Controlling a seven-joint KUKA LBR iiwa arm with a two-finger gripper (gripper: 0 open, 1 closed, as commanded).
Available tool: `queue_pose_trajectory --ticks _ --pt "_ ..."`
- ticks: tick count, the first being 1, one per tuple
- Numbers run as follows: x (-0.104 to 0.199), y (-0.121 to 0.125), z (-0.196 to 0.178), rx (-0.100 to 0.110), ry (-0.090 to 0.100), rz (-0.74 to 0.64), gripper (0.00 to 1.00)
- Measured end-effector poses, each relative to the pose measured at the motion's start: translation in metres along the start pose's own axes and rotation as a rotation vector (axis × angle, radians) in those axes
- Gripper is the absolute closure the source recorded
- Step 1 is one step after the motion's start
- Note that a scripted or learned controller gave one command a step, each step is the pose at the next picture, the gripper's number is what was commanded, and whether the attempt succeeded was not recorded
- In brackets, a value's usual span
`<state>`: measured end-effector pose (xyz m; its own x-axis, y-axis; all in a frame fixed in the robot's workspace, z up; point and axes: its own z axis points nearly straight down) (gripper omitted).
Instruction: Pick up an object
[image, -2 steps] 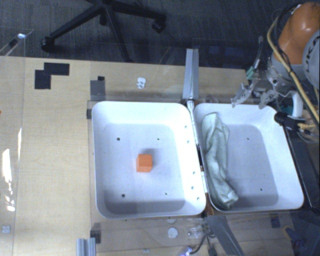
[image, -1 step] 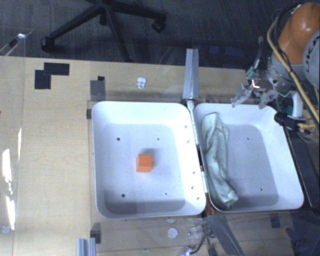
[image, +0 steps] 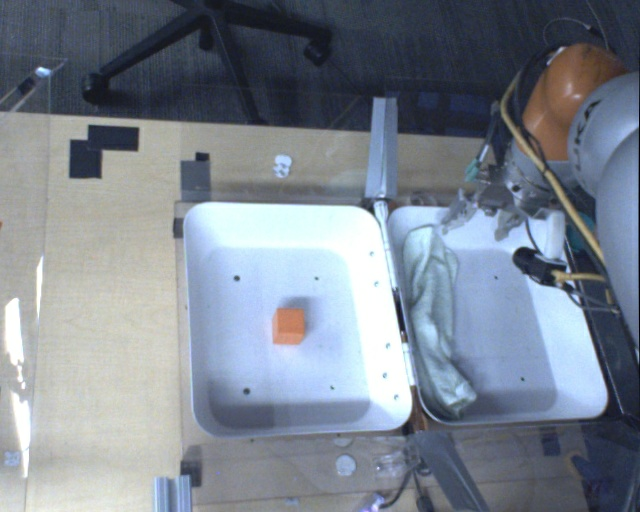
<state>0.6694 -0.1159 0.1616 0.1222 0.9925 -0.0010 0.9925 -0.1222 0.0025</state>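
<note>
Cloth (image: 436, 318), soft and limp, lies bunched along the left wall of the right bin (image: 560, 400), best pinched at a raised fold, while the gripper (image: 487, 205) hovers near its top end, finger state unclear

A small orange cube (image: 289, 326) sits flat near the middle of the left white bin (image: 215, 400), resting on one face, its edges roughly square to the bin's walls. It lies well apart from the gripper (image: 487, 207), below and far to the left of the fingers. A pale grey-green cloth (image: 436, 315) lies crumpled in a long strip along the left wall of the right bin (image: 560, 400). Its upper end is bunched just below and left of the fingers, and its lower end is folded into a lump far from them.
</note>
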Motion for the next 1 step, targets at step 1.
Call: queue_pose_trajectory --ticks 1 --pt "-0.0230 0.0048 0.0729 -0.007 0.000 0.035 0.00"
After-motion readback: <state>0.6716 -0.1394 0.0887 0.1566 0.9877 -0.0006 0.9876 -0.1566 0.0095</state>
